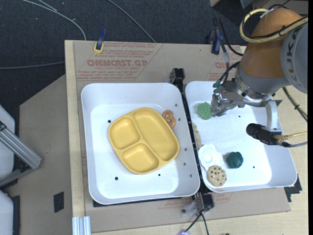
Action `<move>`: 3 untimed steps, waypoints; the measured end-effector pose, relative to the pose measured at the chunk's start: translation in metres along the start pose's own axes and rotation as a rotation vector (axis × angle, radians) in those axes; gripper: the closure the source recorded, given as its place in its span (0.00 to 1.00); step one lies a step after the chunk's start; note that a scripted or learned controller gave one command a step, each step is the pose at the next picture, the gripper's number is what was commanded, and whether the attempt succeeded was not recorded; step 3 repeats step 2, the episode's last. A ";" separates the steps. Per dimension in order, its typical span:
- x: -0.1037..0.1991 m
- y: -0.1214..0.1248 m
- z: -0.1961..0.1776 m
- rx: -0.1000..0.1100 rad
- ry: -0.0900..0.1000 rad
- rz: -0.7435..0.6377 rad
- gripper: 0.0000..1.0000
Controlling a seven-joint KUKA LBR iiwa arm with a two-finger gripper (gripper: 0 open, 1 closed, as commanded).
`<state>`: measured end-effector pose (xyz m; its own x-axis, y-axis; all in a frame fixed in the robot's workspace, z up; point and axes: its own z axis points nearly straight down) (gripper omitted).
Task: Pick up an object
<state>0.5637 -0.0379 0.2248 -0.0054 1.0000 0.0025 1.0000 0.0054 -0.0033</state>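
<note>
Right of the yellow plate (143, 140), across the wall shared by the two bins: hand (216, 107), down low in the right bin (274, 177), at the end of the arm (266, 58) with its orange band. Cannot tell whether spread or closed, hidden under the wrist from this angle. Not seen gripping anything.

Just beside the hand, on its plate-ward side: green knobbly lump (205, 110), resting on the bin floor, about level with the plate's far rim. Touching the hand or barely apart, impossible to say.

Nearer the camera than the lump, still right of the plate: small white round piece (208, 156), close against the shared wall. Just in front of that, touching or nearly so: round speckled cookie (216, 175). A little farther from the plate than the white piece, apart from both: dark green ball (235, 159).

Plate itself: three compartments, turned at a slant, mid-floor in the left bin (98, 106). Against the plate's far-right rim: small brown pretzel (168, 117).

Beyond the plate, on the brown cardboard of the tabletop (73, 131): red printed lettering (117, 61), a yellow-and-blue clamp (100, 41) toward the far-left corner, a black clamp (177, 75) at the far end of the shared wall.
</note>
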 end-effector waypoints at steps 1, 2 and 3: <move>0.058 -0.006 -0.007 -0.002 0.000 -0.001 1.00; 0.108 -0.020 0.005 0.001 0.000 0.000 1.00; 0.108 -0.020 0.005 0.001 0.000 0.000 1.00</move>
